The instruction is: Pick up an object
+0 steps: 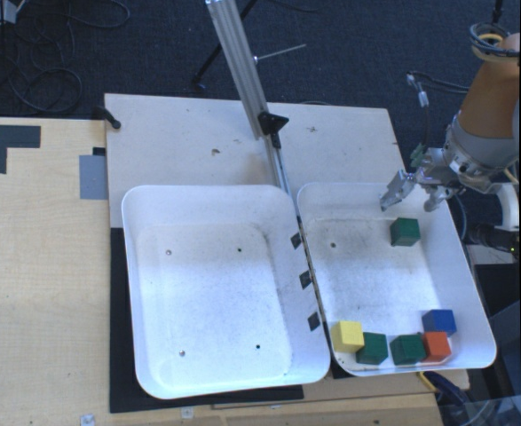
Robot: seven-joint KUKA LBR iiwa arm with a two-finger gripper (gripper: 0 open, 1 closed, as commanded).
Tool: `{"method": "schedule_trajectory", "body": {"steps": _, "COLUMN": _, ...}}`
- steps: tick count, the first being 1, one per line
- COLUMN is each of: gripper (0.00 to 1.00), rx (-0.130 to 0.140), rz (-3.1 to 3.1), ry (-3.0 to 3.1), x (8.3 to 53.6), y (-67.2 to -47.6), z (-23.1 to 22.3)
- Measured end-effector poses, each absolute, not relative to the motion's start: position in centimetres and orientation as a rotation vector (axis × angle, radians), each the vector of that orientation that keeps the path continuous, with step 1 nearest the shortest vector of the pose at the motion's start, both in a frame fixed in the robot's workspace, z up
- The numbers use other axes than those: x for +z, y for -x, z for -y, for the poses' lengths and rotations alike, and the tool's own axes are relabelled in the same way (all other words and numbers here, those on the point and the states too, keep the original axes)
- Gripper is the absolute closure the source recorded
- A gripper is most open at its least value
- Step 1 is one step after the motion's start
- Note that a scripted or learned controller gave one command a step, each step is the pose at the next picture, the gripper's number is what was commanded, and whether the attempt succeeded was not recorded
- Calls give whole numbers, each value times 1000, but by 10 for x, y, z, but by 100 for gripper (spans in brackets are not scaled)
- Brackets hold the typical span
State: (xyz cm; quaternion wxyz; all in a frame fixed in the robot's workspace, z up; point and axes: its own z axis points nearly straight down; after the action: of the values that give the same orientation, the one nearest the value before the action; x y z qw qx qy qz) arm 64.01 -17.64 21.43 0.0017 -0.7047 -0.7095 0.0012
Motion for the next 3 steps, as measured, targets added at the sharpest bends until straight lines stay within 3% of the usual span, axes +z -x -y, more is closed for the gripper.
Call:
{"method": "schedule_trajectory", "body": {"steps": 1, "gripper": 0, "rx": -1, "rz": 2224, "ry": 2222, "x": 111, "y": -657, "z": 205}}
{"method": "schedule_trajectory", "body": {"steps": 2, "gripper": 0, "rx": -1, "rz": 2224, "ry": 2211, "x": 120, "y": -628, "z": 122}}
{"method": "schedule_trajectory", "body": {"steps": 3, "gripper": 0, "rx": 1, "rz": 2220, "ry": 2218, "x": 141, "y": -606, "z": 108}}
